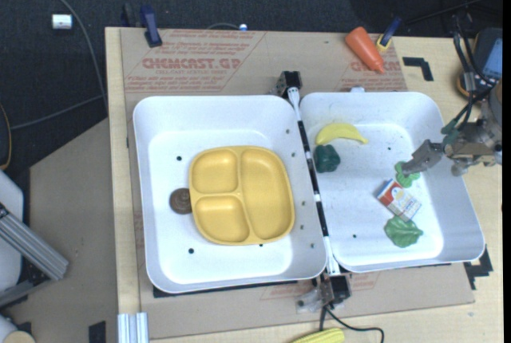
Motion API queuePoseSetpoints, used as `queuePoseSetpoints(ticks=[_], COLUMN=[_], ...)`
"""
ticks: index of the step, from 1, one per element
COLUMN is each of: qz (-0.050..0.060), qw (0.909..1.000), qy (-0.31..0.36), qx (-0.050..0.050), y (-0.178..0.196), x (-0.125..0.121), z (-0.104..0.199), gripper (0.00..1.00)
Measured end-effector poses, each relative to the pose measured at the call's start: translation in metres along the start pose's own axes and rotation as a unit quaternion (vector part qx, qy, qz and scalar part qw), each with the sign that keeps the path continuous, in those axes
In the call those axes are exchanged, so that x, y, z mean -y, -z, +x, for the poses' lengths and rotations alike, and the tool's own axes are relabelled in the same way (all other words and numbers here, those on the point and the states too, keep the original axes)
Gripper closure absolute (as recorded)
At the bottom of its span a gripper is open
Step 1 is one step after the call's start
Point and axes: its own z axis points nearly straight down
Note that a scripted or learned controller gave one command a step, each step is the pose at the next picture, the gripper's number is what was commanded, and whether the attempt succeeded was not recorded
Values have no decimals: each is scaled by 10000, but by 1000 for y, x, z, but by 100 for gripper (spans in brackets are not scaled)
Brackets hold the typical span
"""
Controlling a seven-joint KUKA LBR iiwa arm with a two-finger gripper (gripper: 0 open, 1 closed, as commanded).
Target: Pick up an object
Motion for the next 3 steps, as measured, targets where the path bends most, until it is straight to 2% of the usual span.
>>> queuePoseSetpoints(ticks=[1, 2, 3], qz=[16, -57, -99], qw=[10000, 10000, 9999], qy=[-4, -2, 5], qx=[-5, 24, 29], y=[-118, -179, -168], x=[-49, -32, -35], z=[-24, -13, -12], gripper=[0, 0, 100])
